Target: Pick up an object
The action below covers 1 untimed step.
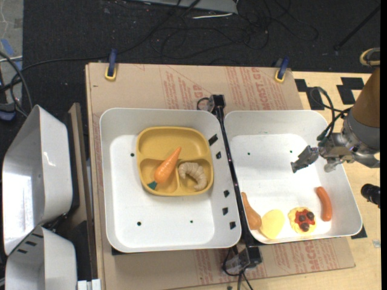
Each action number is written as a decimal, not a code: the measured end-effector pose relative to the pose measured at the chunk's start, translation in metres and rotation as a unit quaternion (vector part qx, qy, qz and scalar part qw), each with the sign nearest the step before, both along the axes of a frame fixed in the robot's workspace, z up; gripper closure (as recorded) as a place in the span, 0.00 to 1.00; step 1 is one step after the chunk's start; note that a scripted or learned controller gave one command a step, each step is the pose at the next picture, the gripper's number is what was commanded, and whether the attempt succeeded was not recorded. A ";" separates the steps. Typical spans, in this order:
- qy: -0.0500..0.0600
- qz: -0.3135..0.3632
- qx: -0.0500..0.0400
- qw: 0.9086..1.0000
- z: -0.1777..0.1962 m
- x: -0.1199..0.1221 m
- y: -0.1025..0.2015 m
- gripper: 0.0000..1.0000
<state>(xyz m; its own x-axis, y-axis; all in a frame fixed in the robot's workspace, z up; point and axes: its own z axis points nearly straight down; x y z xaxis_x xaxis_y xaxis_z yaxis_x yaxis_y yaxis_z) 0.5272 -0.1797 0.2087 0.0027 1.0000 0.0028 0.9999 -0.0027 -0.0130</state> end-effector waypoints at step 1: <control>-0.006 0.002 -0.001 1.000 0.007 0.003 0.000 0.00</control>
